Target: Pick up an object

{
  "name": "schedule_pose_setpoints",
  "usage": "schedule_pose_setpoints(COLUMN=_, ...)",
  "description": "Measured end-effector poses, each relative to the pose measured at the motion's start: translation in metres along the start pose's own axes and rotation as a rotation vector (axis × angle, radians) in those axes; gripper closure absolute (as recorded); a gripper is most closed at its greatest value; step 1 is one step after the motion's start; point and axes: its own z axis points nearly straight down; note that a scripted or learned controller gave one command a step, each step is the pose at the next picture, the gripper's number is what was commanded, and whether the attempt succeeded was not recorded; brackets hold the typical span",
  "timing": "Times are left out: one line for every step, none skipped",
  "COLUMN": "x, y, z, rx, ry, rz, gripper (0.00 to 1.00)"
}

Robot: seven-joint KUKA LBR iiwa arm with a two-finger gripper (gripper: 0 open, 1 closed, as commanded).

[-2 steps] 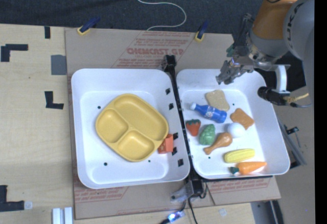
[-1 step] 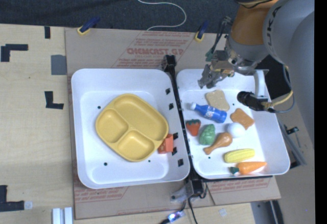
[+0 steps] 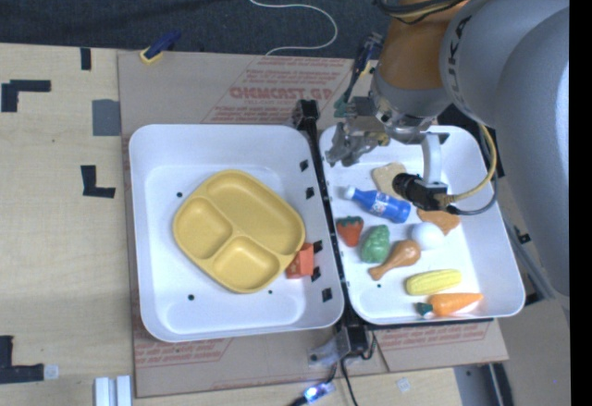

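1. Sitting in the left bin (image 3: pixel 148 210), a yellow divided plate (image 3: pixel 238 228) fills most of the floor, with a small orange block (image 3: pixel 301 262) touching its right edge.
2. Right of the plate, past the wall where the two bins meet, the right bin (image 3: pixel 499 238) holds the toys: a strawberry (image 3: pixel 349 230), a green vegetable (image 3: pixel 375 244), a blue bottle (image 3: pixel 379 203) and a drumstick (image 3: pixel 396 258).
3. Further right of the plate lie a white egg (image 3: pixel 428 234), a corn cob (image 3: pixel 433 281) and a carrot (image 3: pixel 451 303).
4. Up and to the right of the plate, the gripper (image 3: pixel 351 147) hangs over the right bin's upper left corner, fingers slightly spread with nothing between them.
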Motion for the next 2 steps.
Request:
schedule_pose_setpoints(x=0.054, y=0.002, z=-0.015, rx=-0.001, ry=0.0, rz=-0.001, gripper=1.0)
schedule_pose_setpoints(x=0.112, y=-0.006, z=-0.02, rx=0.0, ry=-0.001, rz=-0.001, gripper=1.0)
